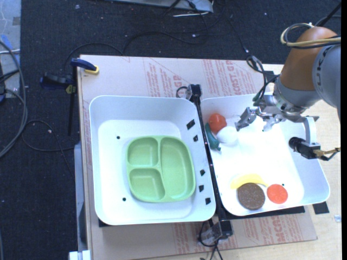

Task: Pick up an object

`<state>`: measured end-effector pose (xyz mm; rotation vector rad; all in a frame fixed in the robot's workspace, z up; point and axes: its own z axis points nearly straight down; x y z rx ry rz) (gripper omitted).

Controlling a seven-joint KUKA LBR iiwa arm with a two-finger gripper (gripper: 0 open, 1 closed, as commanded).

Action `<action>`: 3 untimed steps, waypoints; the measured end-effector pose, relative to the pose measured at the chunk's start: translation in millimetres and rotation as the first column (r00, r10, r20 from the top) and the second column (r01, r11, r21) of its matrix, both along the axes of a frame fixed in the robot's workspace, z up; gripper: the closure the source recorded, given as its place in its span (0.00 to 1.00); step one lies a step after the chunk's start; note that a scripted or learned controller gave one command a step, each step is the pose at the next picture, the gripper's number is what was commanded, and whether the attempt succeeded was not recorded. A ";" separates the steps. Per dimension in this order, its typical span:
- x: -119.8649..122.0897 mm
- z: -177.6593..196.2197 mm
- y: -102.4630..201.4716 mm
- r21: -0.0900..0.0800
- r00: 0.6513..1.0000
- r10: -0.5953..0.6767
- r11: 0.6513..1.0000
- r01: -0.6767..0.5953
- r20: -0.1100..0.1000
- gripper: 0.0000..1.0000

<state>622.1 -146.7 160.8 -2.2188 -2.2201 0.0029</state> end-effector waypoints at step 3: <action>-3.8 -52.5 -10.2 -0.005 1.000 -0.001 1.000 0.001 0.014 1.00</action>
